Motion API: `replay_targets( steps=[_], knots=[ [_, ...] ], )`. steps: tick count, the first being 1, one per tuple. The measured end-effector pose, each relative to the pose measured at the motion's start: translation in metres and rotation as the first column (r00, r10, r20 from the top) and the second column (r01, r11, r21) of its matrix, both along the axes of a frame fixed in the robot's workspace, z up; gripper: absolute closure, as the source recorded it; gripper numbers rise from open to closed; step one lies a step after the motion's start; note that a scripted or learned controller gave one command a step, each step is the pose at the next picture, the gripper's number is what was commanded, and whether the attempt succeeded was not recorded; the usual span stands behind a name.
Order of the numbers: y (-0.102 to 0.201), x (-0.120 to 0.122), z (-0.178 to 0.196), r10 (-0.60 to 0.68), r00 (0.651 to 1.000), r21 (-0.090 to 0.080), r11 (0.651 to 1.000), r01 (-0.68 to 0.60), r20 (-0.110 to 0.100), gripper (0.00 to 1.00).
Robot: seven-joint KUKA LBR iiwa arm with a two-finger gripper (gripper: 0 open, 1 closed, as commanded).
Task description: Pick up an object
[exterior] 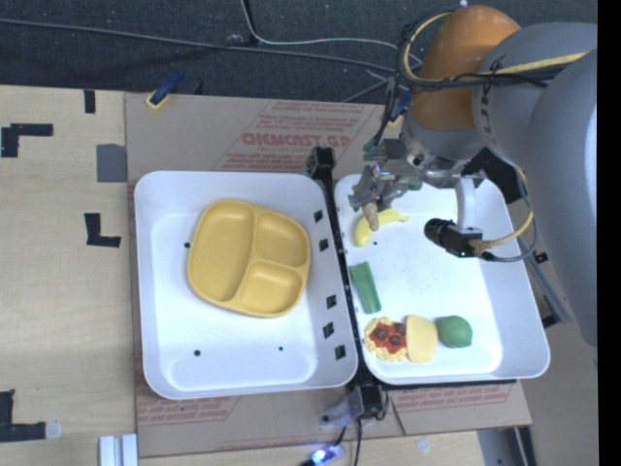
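The fingers (374, 205) are seen low in the near-left corner of the right bin (505, 352), directly over a small yellow banana-shaped toy (374, 224). Whether they are released or clenched cannot be told, since the metal parts are blurred together against the toy; no object is clearly shown between them. The toy itself is lying on the bin floor, close to the wall shared with the left bin (155, 260).

Further along the same bin, a green block (366, 286) is laid just beside the dividing wall, and a pizza-like piece (387, 338), a pale yellow piece (421, 339) and a green round piece (454, 331) are grouped near the front edge. In the left bin a yellow divided plate (248, 257) is resting alone. Both bins are carried on a cardboard-covered surface (291, 134).

From here, a miss is judged likely: the toy is small and curved, so it could be pushed aside or squeezed out. The nearby bin wall could also be struck.
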State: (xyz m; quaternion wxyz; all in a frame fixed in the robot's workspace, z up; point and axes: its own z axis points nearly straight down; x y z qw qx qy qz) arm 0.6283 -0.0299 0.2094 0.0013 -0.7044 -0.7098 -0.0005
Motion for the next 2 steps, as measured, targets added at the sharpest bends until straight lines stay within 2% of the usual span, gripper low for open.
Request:
replay_targets(
  steps=[1,2],
  knots=[
    [0.063,-0.003,0.01,0.0,1.0,-0.001,1.0,0.0,0.0,1.0],
    [0.111,-0.019,0.018,-0.001,1.0,-0.001,1.0,0.001,-0.002,1.0]
  ],
)
